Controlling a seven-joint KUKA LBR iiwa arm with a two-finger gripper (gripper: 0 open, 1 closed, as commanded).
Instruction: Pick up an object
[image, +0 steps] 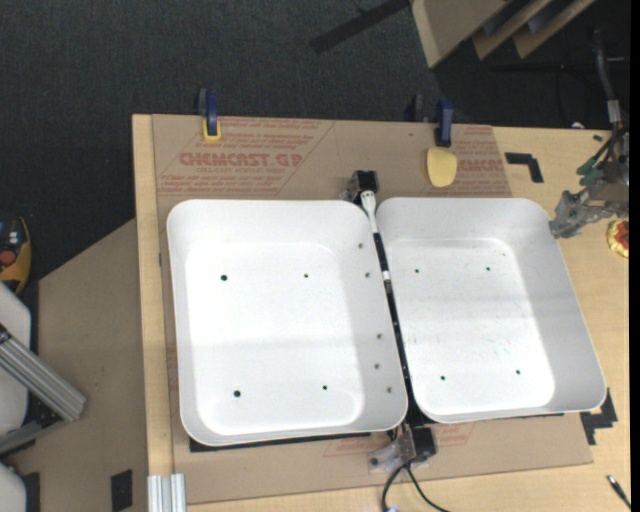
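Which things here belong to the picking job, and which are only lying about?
For the job: gripper, left bin, right bin.
Lying about: left blue clamp, right blue clamp, black clip between the bins, cable.

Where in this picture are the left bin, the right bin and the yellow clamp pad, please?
left bin (190, 232): camera view, on its upper left rim.
right bin (560, 300): camera view, on its right wall.
yellow clamp pad (441, 167): camera view, on the pad's middle.
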